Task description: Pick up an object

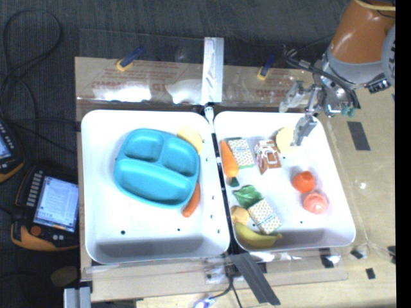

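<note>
My gripper hangs over the back of the right bin, its fingers pointing down beside a pale yellow round piece. I see nothing between them. In that bin lie a brown and white carton, a patterned box, a carrot, an orange ball, a pink ball, a green leafy item, a second patterned box and a banana.
The left bin holds a blue divided plate, a yellow piece at the plate's back right edge and an orange sausage-like piece. A clear panel with clamps stands behind both bins. A handheld pendant lies left of the bench.
</note>
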You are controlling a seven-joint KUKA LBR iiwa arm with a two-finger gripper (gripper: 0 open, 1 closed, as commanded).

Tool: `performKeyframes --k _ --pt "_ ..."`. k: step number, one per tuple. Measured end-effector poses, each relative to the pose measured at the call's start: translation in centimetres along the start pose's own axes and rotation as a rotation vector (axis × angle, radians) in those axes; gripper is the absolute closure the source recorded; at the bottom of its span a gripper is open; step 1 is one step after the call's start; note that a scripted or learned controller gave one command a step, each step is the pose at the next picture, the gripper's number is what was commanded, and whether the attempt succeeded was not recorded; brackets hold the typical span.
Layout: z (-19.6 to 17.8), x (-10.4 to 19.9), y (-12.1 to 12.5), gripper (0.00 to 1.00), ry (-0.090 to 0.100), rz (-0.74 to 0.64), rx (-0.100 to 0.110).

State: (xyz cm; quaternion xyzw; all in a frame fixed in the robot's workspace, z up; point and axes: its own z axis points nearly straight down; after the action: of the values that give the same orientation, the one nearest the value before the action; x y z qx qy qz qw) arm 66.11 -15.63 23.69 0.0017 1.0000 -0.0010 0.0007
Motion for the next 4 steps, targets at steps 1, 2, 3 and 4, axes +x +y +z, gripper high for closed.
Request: performKeyframes --k 1,2,3,4 --pt "0.9 0.4 -1.9 0.00 0.001 -0.230 0.000" --pt "13.5 -0.7 -5.4 0.00 0.001 0.091 0.000" --pt "14.5 -0.5 -6.1 0.00 0.007 0.269 -0.008" --pt "14.0 -0.7 -6.3 1.00 -0.007 0.271 0.002"
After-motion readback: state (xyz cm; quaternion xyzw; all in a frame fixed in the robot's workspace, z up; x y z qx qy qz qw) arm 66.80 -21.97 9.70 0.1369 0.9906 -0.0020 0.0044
